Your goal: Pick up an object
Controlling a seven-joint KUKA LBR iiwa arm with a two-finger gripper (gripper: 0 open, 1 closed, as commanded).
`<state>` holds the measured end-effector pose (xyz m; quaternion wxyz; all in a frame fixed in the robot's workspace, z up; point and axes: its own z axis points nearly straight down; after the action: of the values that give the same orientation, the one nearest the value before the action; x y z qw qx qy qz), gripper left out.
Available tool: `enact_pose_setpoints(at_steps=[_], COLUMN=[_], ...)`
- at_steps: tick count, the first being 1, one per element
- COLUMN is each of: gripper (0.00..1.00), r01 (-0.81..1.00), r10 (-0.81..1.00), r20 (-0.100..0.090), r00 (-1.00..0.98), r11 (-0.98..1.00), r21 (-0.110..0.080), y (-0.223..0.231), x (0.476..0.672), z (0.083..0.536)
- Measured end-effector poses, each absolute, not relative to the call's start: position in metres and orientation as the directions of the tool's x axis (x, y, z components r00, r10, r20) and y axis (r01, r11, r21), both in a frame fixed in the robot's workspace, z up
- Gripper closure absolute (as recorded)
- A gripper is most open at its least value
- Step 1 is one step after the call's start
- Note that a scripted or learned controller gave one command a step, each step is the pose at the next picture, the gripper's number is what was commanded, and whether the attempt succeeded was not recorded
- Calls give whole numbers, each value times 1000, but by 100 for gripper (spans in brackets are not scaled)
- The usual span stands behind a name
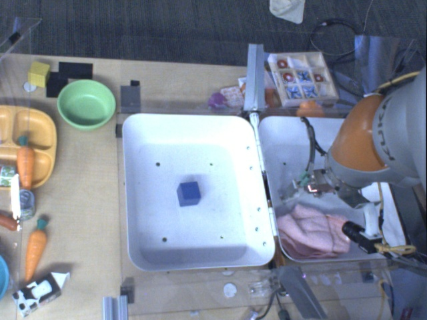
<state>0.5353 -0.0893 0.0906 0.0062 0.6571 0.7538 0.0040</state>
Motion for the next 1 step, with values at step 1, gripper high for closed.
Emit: enact_pose_setpoints(at_steps=[1], gripper=[0], r01=[983], r10=[983], r20=[-3], r00=[-182], r11=[182], r21=[8], y=[-96], x=[672], z=[90])
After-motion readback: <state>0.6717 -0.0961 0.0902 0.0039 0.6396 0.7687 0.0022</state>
